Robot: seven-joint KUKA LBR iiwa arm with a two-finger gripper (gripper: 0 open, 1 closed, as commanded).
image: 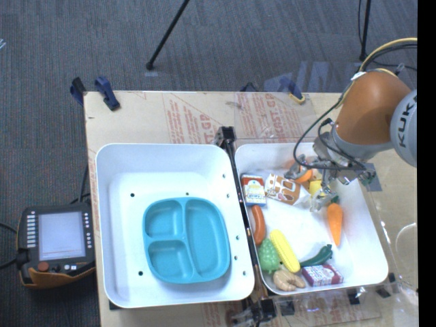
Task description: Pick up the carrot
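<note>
Two white bins sit side by side on the tabletop (170,111). The left bin (116,162) holds a blue tray (185,240) with three compartments. The right bin (364,251) holds the toy food. The carrot (334,223) lies near that bin's right wall, leafy end up, point toward the front. The arm (371,111) reaches in from the right, and its end effector (325,182) hangs just above the carrot's leafy top; whether it is open or closed cannot be told. Left of the carrot are two small cartons (253,189) (283,189), a sausage (259,225), a corn cob (285,251) and a green piece (268,256).
</note>
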